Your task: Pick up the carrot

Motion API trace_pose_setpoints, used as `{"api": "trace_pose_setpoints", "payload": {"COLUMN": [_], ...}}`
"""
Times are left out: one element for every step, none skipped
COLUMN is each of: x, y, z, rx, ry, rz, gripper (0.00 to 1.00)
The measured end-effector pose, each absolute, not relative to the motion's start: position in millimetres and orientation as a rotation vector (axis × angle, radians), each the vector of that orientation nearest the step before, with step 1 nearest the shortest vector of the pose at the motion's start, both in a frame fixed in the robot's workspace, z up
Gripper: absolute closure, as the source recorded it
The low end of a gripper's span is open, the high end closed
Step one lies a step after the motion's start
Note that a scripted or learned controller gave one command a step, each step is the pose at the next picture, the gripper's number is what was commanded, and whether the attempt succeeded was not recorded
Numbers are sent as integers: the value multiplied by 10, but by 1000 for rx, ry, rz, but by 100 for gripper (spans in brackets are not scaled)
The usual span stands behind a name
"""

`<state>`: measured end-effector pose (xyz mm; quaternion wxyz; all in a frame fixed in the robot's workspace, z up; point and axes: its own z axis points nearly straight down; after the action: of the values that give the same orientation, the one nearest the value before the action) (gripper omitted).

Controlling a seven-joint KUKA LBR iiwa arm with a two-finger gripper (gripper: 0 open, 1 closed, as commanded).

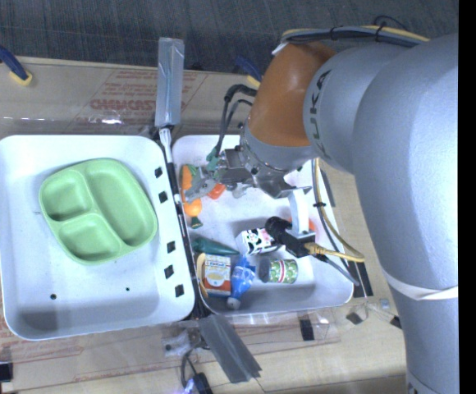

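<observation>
1. The carrot (190,179) lies in the right bin (336,290), at its left wall near the far corner, hard against the divider between the two bins.
2. The hand (220,173) sits just to the right of the carrot, its dark fingertips reaching toward an orange piece (215,191) that lies beside the carrot; whether they touch it is not clear.
3. I cannot tell how wide the hand stands: the wrist and cables crowd it, and nothing is plainly seen between its parts.
4. Another small orange object (193,210) rests just nearer the camera than the carrot, along the same wall.
5. The arm (386,121) bears grey lettering that reads as "KUKA" beside the orange band (291,97).
6. Red print on the surface (82,89) behind the bins is too faint to read.
7. A yellow-labelled container (216,272), a blue bottle (242,279) and a can (286,271) with a green and red label lie along the near wall of the right bin; their writing is too small to make out.
8. A black-and-white spotted object (256,240) lies just above them.
9. The carrot looks short and orange with a green end toward the far wall, lying roughly along the wall.
10. The left bin (25,302) holds a green divided plate (98,210).
</observation>
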<state>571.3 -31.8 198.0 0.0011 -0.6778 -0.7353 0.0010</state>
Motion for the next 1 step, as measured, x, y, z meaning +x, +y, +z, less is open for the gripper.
{"api": "trace_pose_setpoints", "payload": {"x": [5556], "y": [8], "z": [1901], "rx": [-2161], "ry": [-2274], "rz": [8], "gripper": [0]}}
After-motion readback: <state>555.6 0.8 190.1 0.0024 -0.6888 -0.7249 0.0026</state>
